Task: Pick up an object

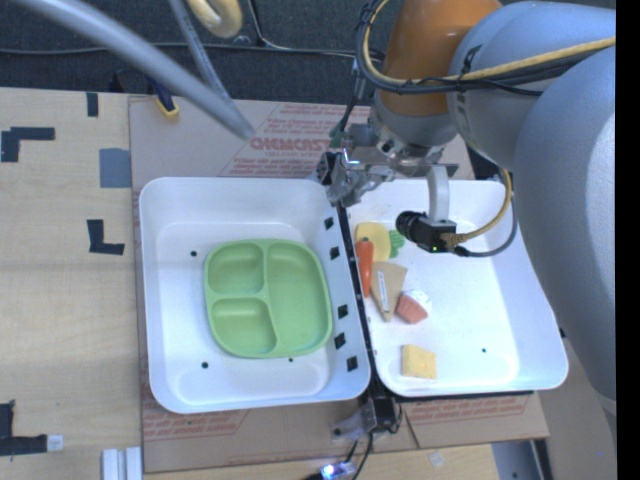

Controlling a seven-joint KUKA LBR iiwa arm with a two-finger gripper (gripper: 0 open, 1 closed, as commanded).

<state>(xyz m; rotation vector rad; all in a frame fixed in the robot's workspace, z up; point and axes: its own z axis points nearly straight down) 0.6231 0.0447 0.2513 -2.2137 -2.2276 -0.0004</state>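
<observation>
My gripper (345, 180) hangs over the far end of the divider between the two bins, just above the top of the right bin (520, 348). Its fingers are too small and dark to read. Below it in the right bin lie small toy foods: a yellow piece (373, 236), an orange carrot (366, 264), a green bit (397, 238), a tan wedge (388, 286), a pink-red piece (411, 308) and a yellow cheese block (419, 362). Nothing shows between the fingers.
The left bin (165, 268) holds a green divided plate (268, 297). A grey pole (130, 38) slants across the upper left. The arm's body covers the upper right. Wooden bench surface lies to the left.
</observation>
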